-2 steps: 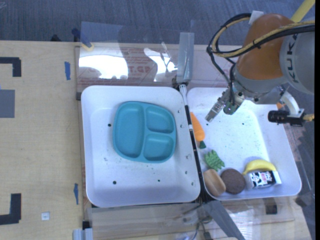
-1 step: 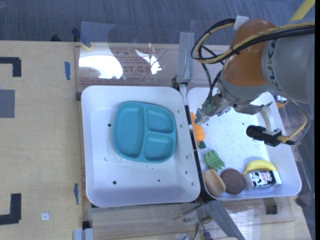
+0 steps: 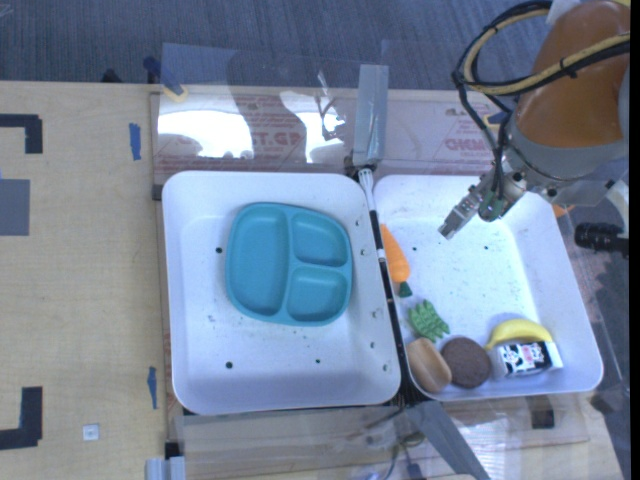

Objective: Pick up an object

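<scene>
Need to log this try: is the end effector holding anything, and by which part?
Nothing is held: the end effector hovers over bare floor of the right bin, apart from the carrot.

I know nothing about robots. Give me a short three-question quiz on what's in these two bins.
1. True or false: the blue divided plate lies in the right bin.
2. What lies against the divider: (a) carrot, (b) banana, (c) brown patty?
3. Fill in: the gripper hangs over the ___ bin.

Key: 1 false, it lies in the left bin; 2 a; 3 right.
</scene>
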Robot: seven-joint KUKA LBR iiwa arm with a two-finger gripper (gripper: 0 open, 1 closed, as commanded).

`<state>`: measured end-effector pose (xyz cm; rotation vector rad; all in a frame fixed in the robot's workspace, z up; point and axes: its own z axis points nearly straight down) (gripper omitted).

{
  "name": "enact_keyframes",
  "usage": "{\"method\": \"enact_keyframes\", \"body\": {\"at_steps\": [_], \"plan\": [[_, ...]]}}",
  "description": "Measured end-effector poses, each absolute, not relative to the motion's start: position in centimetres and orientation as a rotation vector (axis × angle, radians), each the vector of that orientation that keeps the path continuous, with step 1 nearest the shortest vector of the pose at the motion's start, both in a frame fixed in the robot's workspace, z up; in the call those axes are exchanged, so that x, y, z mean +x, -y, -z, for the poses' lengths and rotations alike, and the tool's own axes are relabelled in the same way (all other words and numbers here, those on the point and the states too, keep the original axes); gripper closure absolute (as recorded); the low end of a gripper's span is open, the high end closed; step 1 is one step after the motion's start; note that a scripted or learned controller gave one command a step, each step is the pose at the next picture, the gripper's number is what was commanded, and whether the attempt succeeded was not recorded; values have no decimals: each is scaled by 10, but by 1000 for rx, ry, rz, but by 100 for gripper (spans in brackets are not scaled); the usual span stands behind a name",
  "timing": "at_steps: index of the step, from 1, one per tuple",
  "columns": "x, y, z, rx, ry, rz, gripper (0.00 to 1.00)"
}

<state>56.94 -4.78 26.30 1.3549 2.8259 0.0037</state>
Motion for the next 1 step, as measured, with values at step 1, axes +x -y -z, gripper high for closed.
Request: {"method": "enact_keyframes", "body": {"at_steps": [1], "plan": [[576,1,-269,2113,-2322,-2,100]]}}
